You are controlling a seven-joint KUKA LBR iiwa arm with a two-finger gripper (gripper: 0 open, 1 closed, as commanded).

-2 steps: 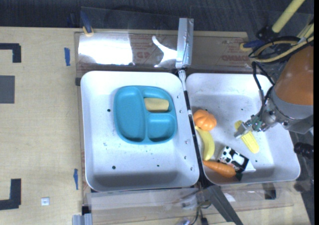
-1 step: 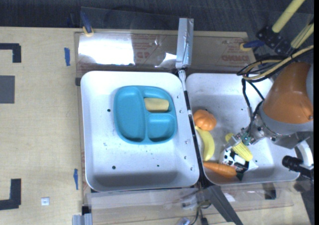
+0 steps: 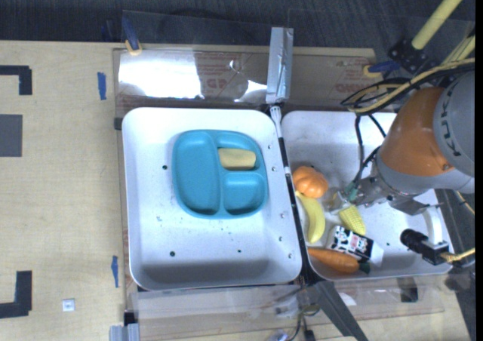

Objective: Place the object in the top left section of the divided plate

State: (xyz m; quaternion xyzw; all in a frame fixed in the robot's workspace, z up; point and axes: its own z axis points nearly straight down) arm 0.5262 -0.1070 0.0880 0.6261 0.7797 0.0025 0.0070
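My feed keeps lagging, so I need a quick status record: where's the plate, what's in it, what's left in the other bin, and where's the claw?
plate: blue divided plate in left bin
plate contents: yellow bread-like piece in upper right section as seen
right bin: orange fruit, banana, corn, carrot, black-and-white box
claw: over right bin, just above the corn
claw grip: cannot tell
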